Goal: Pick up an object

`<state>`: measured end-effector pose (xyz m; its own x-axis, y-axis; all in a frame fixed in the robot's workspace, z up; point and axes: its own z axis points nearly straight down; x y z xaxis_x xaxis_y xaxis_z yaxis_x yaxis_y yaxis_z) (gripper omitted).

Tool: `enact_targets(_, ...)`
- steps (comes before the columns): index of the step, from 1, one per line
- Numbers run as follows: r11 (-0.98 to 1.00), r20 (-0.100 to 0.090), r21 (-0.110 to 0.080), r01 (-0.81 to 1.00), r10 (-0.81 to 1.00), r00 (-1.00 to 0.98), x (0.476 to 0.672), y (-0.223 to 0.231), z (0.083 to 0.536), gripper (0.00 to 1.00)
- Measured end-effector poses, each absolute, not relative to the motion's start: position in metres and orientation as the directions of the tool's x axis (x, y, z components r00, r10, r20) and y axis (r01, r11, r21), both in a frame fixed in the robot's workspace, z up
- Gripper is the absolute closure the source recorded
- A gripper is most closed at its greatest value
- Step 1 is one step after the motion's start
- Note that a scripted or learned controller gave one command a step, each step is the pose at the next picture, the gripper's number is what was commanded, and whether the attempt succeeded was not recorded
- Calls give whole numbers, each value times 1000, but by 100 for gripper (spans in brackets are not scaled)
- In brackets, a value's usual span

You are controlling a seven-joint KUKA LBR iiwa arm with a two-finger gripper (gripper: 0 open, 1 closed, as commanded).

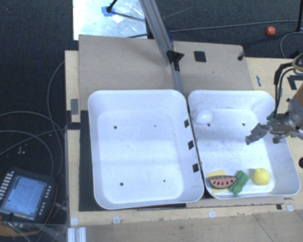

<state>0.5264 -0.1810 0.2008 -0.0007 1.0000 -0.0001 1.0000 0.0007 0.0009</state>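
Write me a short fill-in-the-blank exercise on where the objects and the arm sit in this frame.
1. The watermelon slice, the green toy and the yellow ball all lie in the ____ bin.
2. The white object rests near that bin's ____ corner in the view.
3. The gripper hangs above the bin's ____ side in the view.

Missing words: right; upper left; right

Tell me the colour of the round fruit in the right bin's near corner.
Yellow: the round fruit, likely a lemon, shows best in the camera view, beside the green toy.
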Motion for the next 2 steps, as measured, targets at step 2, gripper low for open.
enact_targets(2,5,2,-7,1000,1000,-5,582,-125,105,100)
